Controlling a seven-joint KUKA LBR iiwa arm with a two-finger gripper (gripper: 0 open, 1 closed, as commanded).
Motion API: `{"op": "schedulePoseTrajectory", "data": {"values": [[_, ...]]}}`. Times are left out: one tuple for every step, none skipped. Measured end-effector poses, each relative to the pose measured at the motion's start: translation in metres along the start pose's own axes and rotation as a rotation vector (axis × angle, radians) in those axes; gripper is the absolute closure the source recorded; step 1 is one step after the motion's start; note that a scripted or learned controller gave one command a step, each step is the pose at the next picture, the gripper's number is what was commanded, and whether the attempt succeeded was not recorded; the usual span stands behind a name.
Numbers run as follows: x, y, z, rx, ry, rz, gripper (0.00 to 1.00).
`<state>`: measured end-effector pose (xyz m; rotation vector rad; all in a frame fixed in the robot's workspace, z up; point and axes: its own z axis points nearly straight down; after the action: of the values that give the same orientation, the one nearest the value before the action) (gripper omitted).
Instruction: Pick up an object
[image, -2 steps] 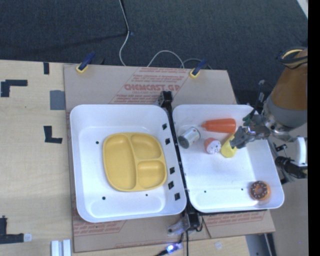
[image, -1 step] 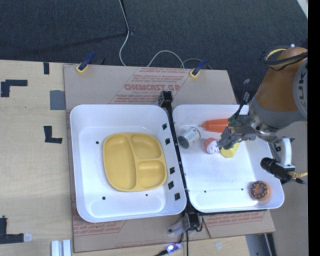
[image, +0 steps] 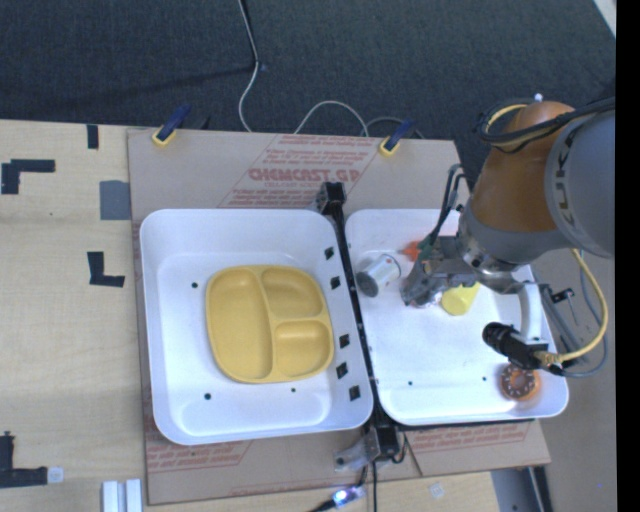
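Camera view has the gripper (image: 420, 290) low in the right bin (image: 440, 400) beside a yellow block (image: 460, 299); grip state unclear, nothing lifted yet.

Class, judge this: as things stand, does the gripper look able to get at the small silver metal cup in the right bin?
Probably yes: the small silver metal cup lies uncovered just beside the gripper.
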<state>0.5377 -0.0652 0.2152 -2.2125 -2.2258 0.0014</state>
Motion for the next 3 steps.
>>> {"op": "schedulePoseTrajectory", "data": {"values": [[0.053, -0.003, -0.011, -0.002, 0.000, -0.001, 1.00], [0.099, -0.002, -0.003, 0.001, -0.001, 0.000, 1.00], [0.147, -0.012, 0.003, 0.001, -0.001, 0.000, 1.00]]}}
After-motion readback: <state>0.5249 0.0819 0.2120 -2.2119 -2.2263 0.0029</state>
